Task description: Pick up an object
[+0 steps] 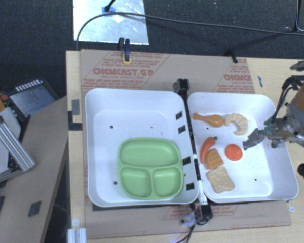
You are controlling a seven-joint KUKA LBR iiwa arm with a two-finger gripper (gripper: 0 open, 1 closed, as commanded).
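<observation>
The right bin [278,186] holds several toy foods: a chicken drumstick [210,119], a pale shrimp [237,122], a red-orange chili pepper [207,146], a red tomato [233,152], an orange-brown piece [214,158] and a slice of toast [221,179]. My gripper [252,138] reaches in from the right and hangs over the right bin, just right of the tomato and below the shrimp. Nothing shows between its dark fingers.
The left bin [99,115] carries a green three-compartment plate [150,168]. A black divider clip line [188,135] runs between the bins. Cables cross the dark floor behind, and a yellow clamp [126,52] sits on the cardboard's far edge.
</observation>
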